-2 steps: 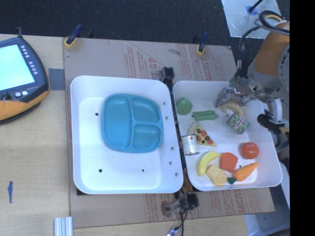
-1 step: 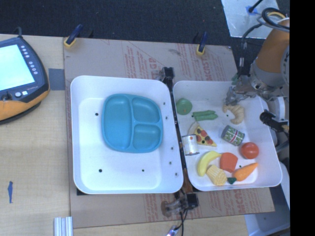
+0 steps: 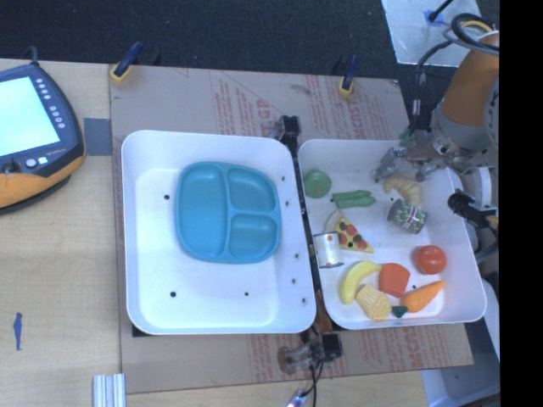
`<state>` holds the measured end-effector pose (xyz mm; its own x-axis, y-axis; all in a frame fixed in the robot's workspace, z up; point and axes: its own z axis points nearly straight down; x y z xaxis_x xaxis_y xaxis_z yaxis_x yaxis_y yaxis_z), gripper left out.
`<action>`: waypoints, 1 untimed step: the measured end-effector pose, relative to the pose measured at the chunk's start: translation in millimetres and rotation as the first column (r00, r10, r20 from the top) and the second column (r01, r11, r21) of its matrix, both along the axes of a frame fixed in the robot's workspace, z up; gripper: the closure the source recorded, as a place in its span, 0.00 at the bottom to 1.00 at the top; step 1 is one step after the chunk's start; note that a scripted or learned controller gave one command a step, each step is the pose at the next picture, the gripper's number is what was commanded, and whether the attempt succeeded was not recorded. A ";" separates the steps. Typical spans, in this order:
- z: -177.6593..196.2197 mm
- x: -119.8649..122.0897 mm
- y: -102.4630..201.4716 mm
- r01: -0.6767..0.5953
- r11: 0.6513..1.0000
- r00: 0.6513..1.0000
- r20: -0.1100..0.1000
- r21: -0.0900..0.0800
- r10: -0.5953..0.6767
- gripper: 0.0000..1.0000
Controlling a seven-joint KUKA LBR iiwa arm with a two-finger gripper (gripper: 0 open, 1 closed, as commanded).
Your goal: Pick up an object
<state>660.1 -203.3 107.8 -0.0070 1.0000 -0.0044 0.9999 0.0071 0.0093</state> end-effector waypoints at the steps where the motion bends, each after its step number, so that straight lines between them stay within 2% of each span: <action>1: -15.7 -3.7 -8.0 0.005 1.000 1.000 -0.011 0.004 -0.005 0.00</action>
<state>656.5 -211.3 92.1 -0.0019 1.0000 -0.0005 1.0000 0.0019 -0.0019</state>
